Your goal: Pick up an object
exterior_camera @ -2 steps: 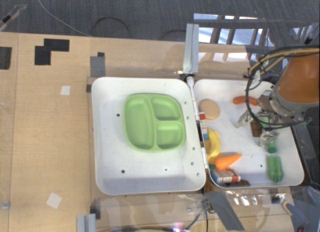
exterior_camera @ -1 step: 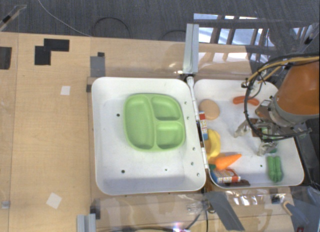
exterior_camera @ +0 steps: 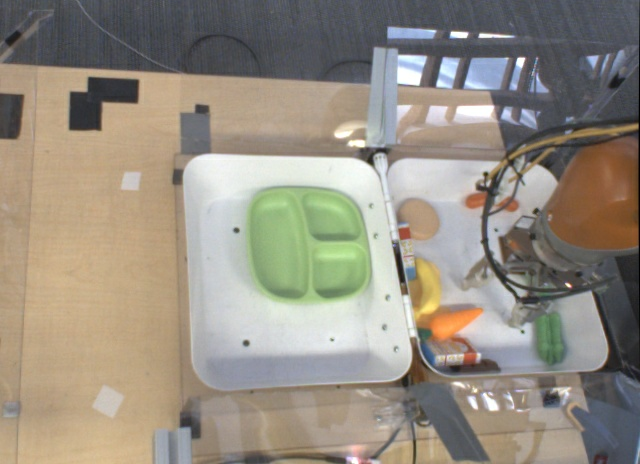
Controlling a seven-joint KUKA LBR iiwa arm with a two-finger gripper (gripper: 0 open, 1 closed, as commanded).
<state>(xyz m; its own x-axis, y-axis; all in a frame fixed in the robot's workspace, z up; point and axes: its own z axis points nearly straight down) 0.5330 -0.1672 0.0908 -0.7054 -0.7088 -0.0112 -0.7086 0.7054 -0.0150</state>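
Observation:
The right bin (exterior_camera: 580, 357) holds several small objects. A tan round piece (exterior_camera: 419, 219) lies at its upper left, with a yellow banana (exterior_camera: 428, 285) and an orange carrot (exterior_camera: 452, 321) below it. A green vegetable (exterior_camera: 549, 338) lies at the lower right, and a small orange piece (exterior_camera: 478, 199) near the top. A red-and-white tube (exterior_camera: 456, 356) rests along the front wall. My gripper (exterior_camera: 497, 295) hangs over the middle of this bin under the orange-banded wrist (exterior_camera: 598, 202). It is open, with nothing between its fingers, just right of the carrot and left of the green vegetable.
The left bin (exterior_camera: 215, 352) carries a green divided plate (exterior_camera: 305, 243). A ridge (exterior_camera: 393, 252) separates the two bins, and a thin red-and-white item (exterior_camera: 404, 249) lies against it. Black cables (exterior_camera: 510, 167) loop off the arm over the right bin's upper part.

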